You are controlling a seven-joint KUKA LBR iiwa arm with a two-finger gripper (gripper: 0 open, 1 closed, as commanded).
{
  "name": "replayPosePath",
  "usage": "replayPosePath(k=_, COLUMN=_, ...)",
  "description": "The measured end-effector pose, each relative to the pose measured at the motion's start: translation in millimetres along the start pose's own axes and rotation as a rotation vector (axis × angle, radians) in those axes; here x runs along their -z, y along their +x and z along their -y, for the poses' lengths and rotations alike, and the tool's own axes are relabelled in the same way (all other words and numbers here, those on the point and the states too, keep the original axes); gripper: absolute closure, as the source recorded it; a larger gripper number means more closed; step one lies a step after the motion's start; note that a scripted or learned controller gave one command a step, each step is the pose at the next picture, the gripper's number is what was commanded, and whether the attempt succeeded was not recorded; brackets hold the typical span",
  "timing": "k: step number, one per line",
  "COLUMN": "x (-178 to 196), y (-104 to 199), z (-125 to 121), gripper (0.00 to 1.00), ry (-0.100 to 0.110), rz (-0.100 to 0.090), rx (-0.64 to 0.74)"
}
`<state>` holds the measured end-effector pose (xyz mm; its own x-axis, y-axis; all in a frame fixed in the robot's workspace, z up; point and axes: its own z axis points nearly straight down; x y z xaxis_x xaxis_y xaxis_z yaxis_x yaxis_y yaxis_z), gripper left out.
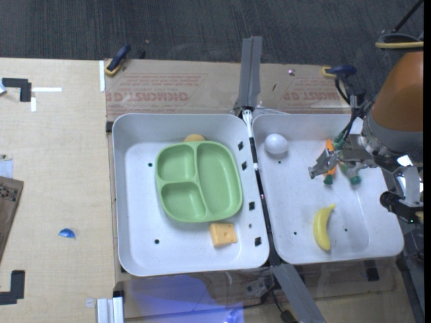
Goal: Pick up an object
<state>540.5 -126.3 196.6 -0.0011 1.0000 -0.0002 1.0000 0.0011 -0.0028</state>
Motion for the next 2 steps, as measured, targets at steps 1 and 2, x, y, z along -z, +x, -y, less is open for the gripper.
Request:
replayPosePath(k=1, x=-105.4, y=-20.5, z=17.4, gripper=0.0, ry=-0.002, rz=0.0, rx=0.133)
replayPosePath(k=2, x=-105.9, y=-14.9, z=63.3, gripper=0.0, ry=0.0, rz=-0.001, rx=0.1)
